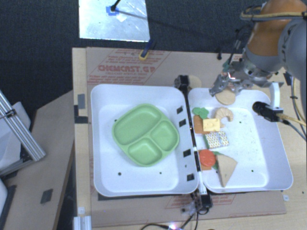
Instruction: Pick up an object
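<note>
My gripper hangs over the far left corner of the right bin. A round tan biscuit-like piece sits right under it, touching or nearly touching its tip; I cannot tell whether it is held. Just in front lie a tan curved piece, a green leafy piece, an orange block and a yellow square. Nearer the front are a checkered pad, a red round piece and a tan wedge.
The left bin holds a green divided plate. Black clips run along the wall between the two bins. A shiny metal sheet lies beyond the bench. The right half of the right bin is bare white floor.
</note>
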Available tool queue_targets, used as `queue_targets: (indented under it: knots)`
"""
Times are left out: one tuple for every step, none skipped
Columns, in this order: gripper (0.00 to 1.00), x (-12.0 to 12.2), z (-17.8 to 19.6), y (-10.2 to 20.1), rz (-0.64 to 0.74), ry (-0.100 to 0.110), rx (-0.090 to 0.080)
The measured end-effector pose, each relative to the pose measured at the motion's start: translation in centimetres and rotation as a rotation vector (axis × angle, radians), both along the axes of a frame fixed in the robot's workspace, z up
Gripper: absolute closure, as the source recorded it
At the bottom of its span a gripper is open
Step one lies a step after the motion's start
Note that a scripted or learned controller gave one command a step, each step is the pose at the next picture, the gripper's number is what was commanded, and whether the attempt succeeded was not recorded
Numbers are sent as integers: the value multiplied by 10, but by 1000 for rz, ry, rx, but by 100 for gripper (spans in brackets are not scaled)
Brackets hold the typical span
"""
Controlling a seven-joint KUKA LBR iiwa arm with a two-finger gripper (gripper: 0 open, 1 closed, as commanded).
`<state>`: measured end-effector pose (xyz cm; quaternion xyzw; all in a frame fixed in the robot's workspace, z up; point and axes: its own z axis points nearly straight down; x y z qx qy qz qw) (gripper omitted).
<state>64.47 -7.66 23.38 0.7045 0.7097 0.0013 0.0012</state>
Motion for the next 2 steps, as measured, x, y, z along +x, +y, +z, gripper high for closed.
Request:
queue_targets:
  knots:
    - [100,-4,-9,2,-2,1,-1]
    - [100,3,-4,-16,-7,0,-1]
